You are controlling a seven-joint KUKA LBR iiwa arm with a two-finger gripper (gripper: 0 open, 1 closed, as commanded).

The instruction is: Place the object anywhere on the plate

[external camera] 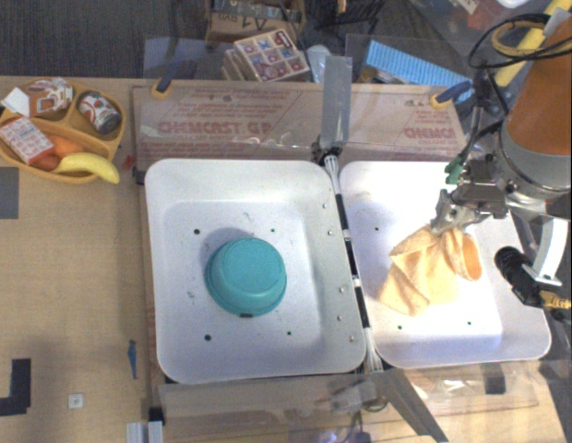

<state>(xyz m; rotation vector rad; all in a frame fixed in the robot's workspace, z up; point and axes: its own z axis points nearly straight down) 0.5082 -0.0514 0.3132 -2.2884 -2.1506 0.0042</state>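
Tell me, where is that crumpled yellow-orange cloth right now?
The crumpled yellow-orange cloth is in the right white bin, hanging from the gripper.

A light wooden tabletop [65, 275] is seen at the left, with an orange tray [55, 137] of toy food at its far left. A cardboard panel [231, 123] is propped behind 2 white bins [175, 192]. Beyond, boxes [258, 53] are scattered on dark floor.

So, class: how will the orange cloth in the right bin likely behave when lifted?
The cloth looks floppy: it lies crumpled in folds, so it would probably drape and sag. It seems light and thin. It should not roll, but a loose corner could trail below the end effector.
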